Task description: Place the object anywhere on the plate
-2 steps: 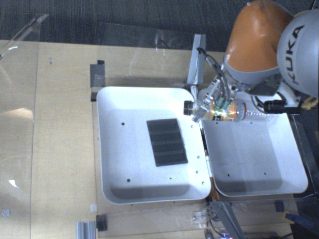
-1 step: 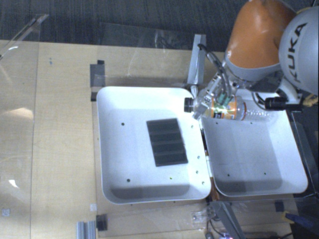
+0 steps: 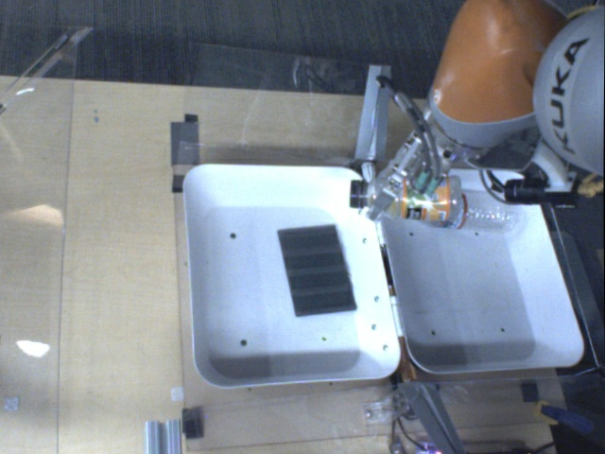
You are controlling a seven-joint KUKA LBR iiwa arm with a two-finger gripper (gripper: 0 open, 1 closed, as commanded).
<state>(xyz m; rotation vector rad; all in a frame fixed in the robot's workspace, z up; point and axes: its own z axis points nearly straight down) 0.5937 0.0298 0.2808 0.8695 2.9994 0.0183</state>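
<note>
A dark ridged rectangular plate (image 3: 317,270) lies flat in the middle of the left white bin (image 3: 217,253). A clear plastic bottle (image 3: 444,206) with an orange and yellow label lies on its side at the top left corner of the right bin (image 3: 529,291), its clear end pointing right. My gripper (image 3: 405,200) reaches down from the orange wrist band and is shut on the bottle's labelled end, right by the divide between the two bins. The bottle is to the upper right of the plate and apart from it.
The two bins' inner rims meet at about (image 3: 388,272). A grey upright bracket (image 3: 373,121) stands just behind the bins near the gripper. Black cables (image 3: 529,189) run off to the right of the wrist. Transparent sheeting covers the bench at left.
</note>
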